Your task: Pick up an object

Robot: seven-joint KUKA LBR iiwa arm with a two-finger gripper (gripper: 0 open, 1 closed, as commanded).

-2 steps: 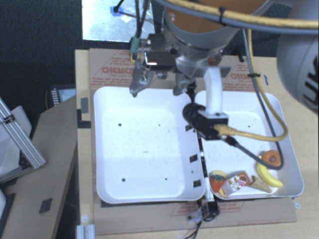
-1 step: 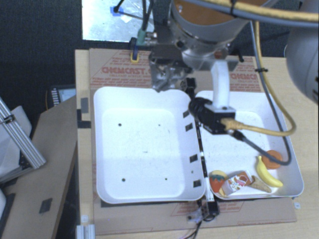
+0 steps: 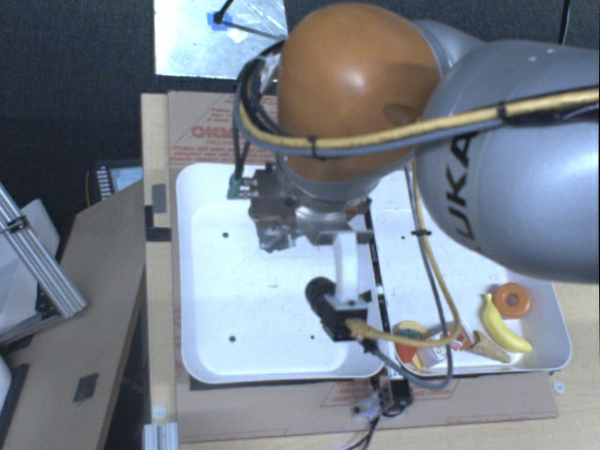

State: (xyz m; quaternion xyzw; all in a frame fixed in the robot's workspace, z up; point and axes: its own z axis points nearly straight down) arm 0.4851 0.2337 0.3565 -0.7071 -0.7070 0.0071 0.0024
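orange band (image 3: pixel 356 82) up front, bulging right under the lens, and behind it the grey arm (image 3: pixel 525 176) sweeps in from the right, leaning across to get where it is.

over to the left bin (image 3: pixel 211 279): white floor, a few dark specks, and the gripper (image 3: pixel 274 228) hangs above its far half, tucked beneath the wrist. released or clenched? i cannot tell, the wrist covers it from this angle. nothing to see gripped there either.

moving right, across the divide and into the right bin (image 3: pixel 561 350). here is the action, folks: the pickings are bunched into the near corner, probably nudged there against the wall. first a red and yellow piece (image 3: pixel 410 336), too small to name. then the banana (image 3: pixel 502 326), the likeliest target in my book. it lies flat, its long axis slanting from far-left to near-right, the bow bulging toward the near-left; which end is the stem i can't make out. just beyond it, touching or nearly so, sits an orange round thing (image 3: pixel 512 300).

so the gripper is well apart from all of it, in the other bin. my read: the pick has not begun, and a grasp on that banana would want closing across its narrow width, not along the slant.
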